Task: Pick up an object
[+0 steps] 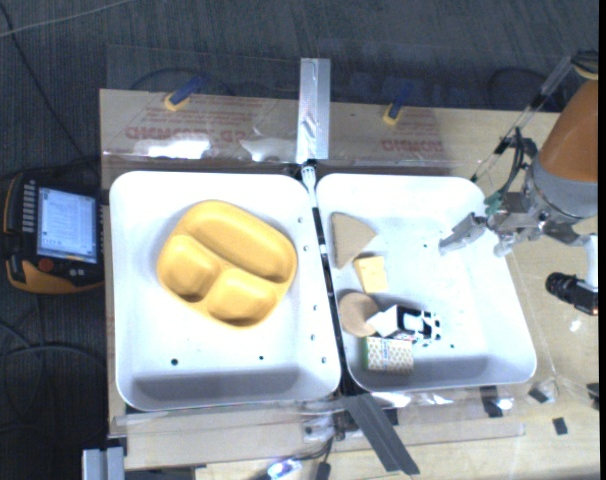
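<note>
Two shallow white bins sit side by side on a wooden tabletop [543, 368], seen from above. The left bin [133, 368] holds a large yellow moulded piece [226, 261] with three rounded lobes, filling much of its centre. The right bin [483, 358] holds a loose group of small things along its left side: a tan wedge [351, 232] near the upper left, a small yellow block [371, 272] just below it, a round tan piece [355, 312] lower still, a white item with black markings [413, 322] beside that, and a small patterned box [390, 353] at the lower edge of the group. The grey arm with its orange band [575, 133] enters from the right of the frame, and its pincer [475, 228] sits over the upper right part of the right bin, pointing left. How far the pincer is open cannot be told at this size, and nothing is visible in it. The small things all lie to the left of and below the pincer, apart from it; the tan wedge and the yellow block are the nearest, across a stretch of bare white bin floor.
</note>
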Controlling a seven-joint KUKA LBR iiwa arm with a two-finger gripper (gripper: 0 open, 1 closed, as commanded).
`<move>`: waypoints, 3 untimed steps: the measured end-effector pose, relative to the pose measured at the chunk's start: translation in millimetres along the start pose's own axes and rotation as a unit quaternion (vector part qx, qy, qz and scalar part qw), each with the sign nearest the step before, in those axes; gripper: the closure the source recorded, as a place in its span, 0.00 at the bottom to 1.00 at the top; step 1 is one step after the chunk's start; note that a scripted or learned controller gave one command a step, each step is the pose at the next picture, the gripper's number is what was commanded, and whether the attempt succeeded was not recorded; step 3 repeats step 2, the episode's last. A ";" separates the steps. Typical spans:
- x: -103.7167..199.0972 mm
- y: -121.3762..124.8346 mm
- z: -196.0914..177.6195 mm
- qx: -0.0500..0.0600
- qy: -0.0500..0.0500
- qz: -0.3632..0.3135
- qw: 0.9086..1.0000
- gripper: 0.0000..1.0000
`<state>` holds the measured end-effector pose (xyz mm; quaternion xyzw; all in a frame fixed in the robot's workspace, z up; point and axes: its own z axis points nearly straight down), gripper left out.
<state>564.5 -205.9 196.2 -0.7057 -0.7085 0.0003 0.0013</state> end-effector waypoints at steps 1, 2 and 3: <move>91.4 17.3 63.9 0.001 0.000 0.070 0.998 0.00; 105.2 -30.5 105.7 -0.008 -0.002 0.049 0.999 0.00; 105.2 -30.5 105.7 -0.008 -0.002 0.049 0.999 0.00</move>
